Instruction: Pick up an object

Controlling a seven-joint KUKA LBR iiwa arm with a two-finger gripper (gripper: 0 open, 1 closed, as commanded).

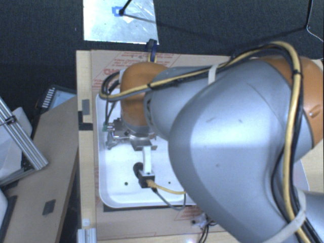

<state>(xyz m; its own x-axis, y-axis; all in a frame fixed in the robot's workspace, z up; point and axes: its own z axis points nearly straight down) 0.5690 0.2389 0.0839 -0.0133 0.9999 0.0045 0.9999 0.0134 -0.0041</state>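
Observation:
My grey arm fills most of the camera view, reaching in from the right. Its orange band (135, 87) sits over the left white bin (115, 192). Just below the band, the gripper (123, 135) points down into that bin, close to the bin's left wall. The arm and wrist hide most of the bin floor and whatever lies under the gripper. The bare strip of white floor at the front left holds no loose object that I can make out.
The bin rests on a cardboard sheet (87, 151) with red print. A shiny metal square (119, 14) lies on the dark floor at the back. An aluminium bar (23, 143) and a wooden board (50, 186) stand to the left.

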